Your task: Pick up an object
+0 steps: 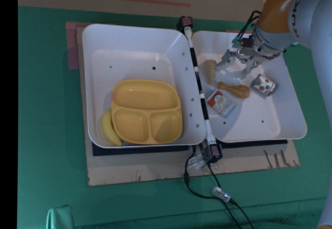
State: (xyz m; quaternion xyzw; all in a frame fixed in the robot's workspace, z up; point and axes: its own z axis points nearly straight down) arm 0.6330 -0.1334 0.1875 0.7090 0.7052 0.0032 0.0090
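In the right bin (270,119) lie an ice-cream cone (210,70), a brown chicken drumstick (234,89), a small can with a fruit label (263,85) and a flat red and white box (221,103). My gripper (237,67) hangs over the back of this bin, open, its fingers spread wide. One finger (224,60) is just right of the cone, the other finger (251,66) is left of the can. Nothing sits between them; the drumstick lies just in front.
The left bin (104,46) holds a yellow divided plate (147,111) with a banana (109,129) against its left side. A black and white divider (197,77) runs between the bins. Cables (218,191) trail off the cardboard at the front.
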